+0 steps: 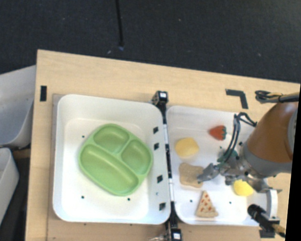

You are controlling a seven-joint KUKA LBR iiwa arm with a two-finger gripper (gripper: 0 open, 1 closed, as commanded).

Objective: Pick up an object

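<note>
under the arm (271, 138), a yellow object (243, 188) (half hidden).

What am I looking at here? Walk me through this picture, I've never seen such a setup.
One camera looks down at a slant on a wooden bench with two shallow white bins. The left bin holds a green divided plate. The right bin holds toy food: a strawberry, a yellow lemon-like piece, a tan bread slice, a pizza wedge and another yellow piece. The grey and orange machine at the right is a robot arm; its hand sits low by the bread slice. Nothing is visibly held.
</note>
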